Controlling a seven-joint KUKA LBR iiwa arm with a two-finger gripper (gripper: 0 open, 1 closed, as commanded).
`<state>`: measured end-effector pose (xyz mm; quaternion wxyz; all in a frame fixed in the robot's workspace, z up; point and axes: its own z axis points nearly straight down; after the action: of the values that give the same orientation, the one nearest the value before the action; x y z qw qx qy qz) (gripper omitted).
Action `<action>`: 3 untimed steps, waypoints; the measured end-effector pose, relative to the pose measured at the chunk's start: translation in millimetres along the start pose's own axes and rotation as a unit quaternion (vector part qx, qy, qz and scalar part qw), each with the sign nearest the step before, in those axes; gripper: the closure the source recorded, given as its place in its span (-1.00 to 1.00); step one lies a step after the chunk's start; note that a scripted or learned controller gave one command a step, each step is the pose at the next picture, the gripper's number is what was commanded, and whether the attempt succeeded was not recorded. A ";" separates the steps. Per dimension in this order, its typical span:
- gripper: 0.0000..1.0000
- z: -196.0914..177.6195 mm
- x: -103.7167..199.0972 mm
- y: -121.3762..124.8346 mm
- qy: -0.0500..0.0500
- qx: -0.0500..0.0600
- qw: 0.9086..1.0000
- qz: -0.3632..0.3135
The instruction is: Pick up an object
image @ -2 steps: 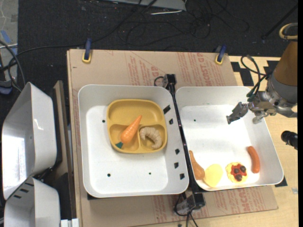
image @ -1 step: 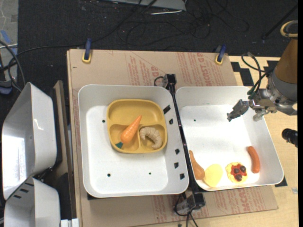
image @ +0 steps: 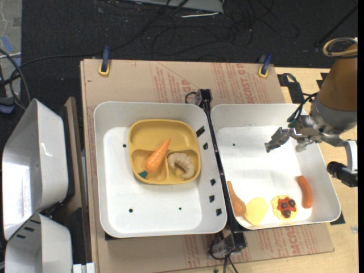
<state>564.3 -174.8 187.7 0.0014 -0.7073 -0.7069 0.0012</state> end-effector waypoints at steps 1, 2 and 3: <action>-1.00 55.9 -0.7 -11.0 0.001 0.001 1.000 0.001; -1.00 98.3 -0.1 -11.7 0.000 0.001 1.000 0.000; 1.00 85.2 -0.1 -10.2 0.000 -0.002 1.000 0.001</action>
<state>553.8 -174.9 102.5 -0.0005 -0.7077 -0.7065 -0.0003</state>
